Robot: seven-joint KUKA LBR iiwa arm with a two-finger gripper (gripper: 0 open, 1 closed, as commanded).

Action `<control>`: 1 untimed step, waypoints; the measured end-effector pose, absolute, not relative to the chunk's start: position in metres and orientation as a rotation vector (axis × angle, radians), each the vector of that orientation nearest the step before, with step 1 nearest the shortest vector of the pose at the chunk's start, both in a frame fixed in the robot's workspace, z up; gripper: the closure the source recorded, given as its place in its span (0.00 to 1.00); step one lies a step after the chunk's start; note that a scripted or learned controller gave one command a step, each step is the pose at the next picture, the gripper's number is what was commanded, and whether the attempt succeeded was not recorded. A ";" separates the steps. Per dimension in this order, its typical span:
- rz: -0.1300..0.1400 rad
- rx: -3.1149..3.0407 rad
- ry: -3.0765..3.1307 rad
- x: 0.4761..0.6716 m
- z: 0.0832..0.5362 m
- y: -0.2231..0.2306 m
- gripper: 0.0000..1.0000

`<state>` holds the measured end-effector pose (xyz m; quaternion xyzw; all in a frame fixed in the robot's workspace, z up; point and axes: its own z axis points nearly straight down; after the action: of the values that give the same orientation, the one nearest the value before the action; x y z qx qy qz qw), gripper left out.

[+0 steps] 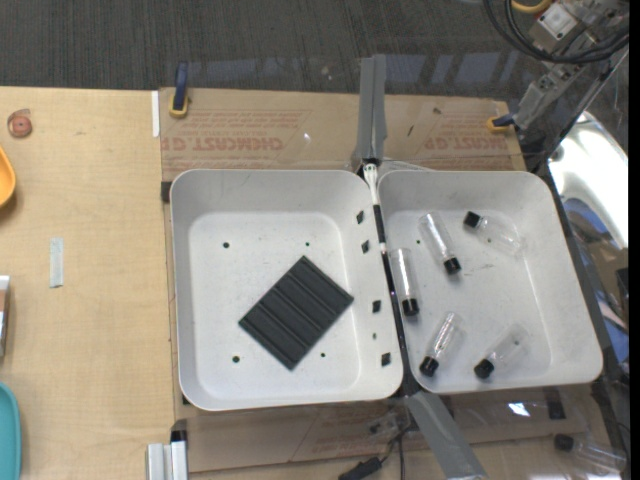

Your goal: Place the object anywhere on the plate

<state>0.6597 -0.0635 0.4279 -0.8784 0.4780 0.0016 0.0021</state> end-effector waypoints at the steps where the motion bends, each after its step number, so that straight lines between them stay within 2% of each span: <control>1: 0.003 -2.974 1.005 0.660 0.424 -0.095 1.00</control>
<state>0.6596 -0.0953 0.4242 -0.9474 0.3201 0.0008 0.0014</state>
